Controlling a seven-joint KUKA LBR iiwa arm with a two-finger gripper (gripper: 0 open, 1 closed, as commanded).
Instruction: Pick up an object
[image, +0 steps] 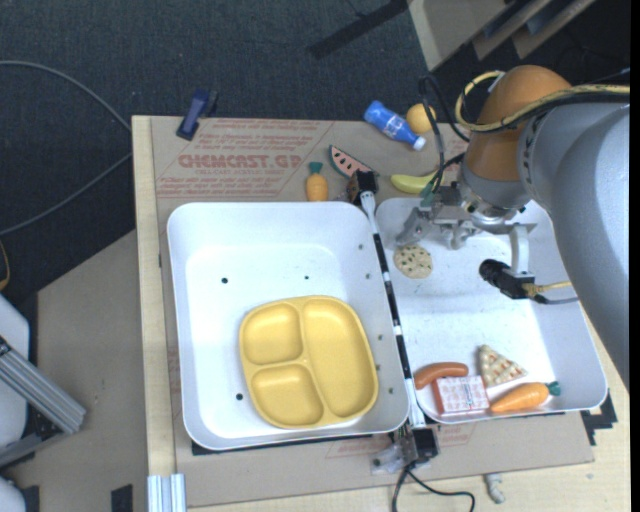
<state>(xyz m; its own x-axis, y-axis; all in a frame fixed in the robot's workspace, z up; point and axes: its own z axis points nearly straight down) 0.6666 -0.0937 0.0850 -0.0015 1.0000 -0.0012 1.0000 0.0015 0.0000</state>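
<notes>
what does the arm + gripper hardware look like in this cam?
Bulky grey arm with rounded casing and an orange band above the wrist. A yellowish cable loops beside the band. The gripper is small, bare grey metal. A black fitting with a thin cable sits below the wrist.

A round, pale biscuit with dark chips (413, 261) lies flat at the far end of the right bin. At the near end lie a red sausage (440, 374), a pink-and-white packet (461, 396), a pizza slice (497, 365) and an orange carrot (520, 397).
</notes>
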